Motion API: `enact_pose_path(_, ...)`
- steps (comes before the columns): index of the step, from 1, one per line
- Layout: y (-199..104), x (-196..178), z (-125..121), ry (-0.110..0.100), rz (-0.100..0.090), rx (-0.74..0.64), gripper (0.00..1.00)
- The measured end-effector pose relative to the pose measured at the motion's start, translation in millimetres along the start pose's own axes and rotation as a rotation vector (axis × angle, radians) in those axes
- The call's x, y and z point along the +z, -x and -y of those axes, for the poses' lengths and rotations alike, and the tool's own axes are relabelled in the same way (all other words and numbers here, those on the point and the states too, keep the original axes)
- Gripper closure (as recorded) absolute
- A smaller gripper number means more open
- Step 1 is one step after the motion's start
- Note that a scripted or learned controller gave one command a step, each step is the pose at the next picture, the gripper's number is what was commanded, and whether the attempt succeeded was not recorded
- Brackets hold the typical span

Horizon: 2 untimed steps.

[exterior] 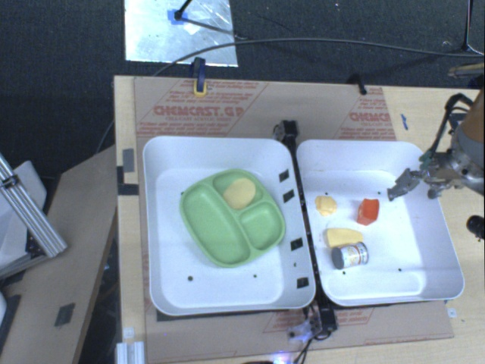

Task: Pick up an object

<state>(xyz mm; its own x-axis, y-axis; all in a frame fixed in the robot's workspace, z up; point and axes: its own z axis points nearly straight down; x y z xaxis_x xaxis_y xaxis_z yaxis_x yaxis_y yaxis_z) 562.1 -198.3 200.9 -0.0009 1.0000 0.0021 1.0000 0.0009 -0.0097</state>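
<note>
Nearest me in the right bin (436,279) lie the can (350,255) and yellow wedge (343,236), touching; beyond them sits the red block (367,211). My pincer (402,186) hangs above that block's far right; I cannot tell its spread. Descending off-centre, I'd likely nudge the block aside.

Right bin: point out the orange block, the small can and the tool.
orange block (367,211), camera view, middle of its top face.
small can (350,256), camera view, middle of its side.
tool (402,186), camera view, at its fingertips over the right bin.
</note>
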Motion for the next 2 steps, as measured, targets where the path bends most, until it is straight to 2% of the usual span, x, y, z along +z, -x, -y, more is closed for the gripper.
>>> enact_pose_path(1,0,-6,-3,0.011,0.003,-0.003,0.00)
enact_pose_path(2,0,40,-12,0.008,0.002,-0.003,0.00)
